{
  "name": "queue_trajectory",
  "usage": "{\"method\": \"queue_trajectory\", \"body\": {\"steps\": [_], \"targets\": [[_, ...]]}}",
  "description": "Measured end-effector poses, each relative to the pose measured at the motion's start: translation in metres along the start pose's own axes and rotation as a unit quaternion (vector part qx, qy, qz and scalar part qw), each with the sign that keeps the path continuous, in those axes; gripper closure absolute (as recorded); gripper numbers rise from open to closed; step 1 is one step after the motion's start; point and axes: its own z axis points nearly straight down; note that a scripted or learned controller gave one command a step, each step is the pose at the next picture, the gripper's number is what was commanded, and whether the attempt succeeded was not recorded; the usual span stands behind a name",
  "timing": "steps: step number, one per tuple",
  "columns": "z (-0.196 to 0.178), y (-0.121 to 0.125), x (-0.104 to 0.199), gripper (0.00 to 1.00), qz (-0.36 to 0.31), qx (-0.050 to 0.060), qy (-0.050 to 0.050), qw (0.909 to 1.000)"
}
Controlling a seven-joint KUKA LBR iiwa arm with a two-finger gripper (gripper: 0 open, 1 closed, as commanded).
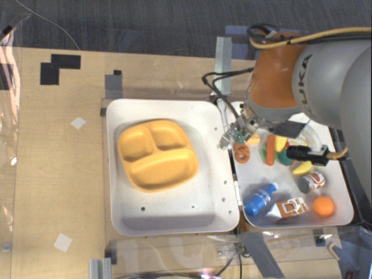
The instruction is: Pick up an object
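Well, the things to be picked lie in the right bin (347, 214), toward the lower right of the frame. A blue bottle (260, 199) lies tilted near that bin's lower left, and just right of it a small brown-and-white carton (292, 207) lies flat, with an orange ball (324, 206) beside it at the bin's lower right. Above those sits a small red-and-white can (313, 182), touching or nearly touching a yellow piece (302, 168). Further up, near the middle of the bin, an orange-red carrot-like stick (269, 149) stands beside a green and yellow cluster (281, 146). A small brown round piece (241, 152) sits at the bin's left edge.

The claw (236, 135) hangs right above that brown piece, over the divide between the two bins, right of the frame's centre. It is too small and cluttered with wires to make out, so I cannot tell how it is set or whether anything is in it. The grey arm (337, 80) with its orange band (278, 77) comes in from the upper right.

The left bin (215, 214) holds a yellow divided tray (157, 154), lying flat in its upper left part. Both bins rest on the pale tabletop (52, 173).
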Motion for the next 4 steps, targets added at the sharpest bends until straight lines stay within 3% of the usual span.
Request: {"method": "queue_trajectory", "body": {"steps": [1,2,3,4], "targets": [[-0.173,-0.077,-0.031,1.00,0.097,-0.002,-0.005,0.9952],[-0.168,-0.076,-0.029,0.00,0.095,0.001,-0.001,0.9955],[-0.044,-0.036,-0.001,0.00,0.131,0.007,0.004,0.9913],[0.003,-0.022,0.066,0.00,0.255,0.004,0.002,0.9668]]}}
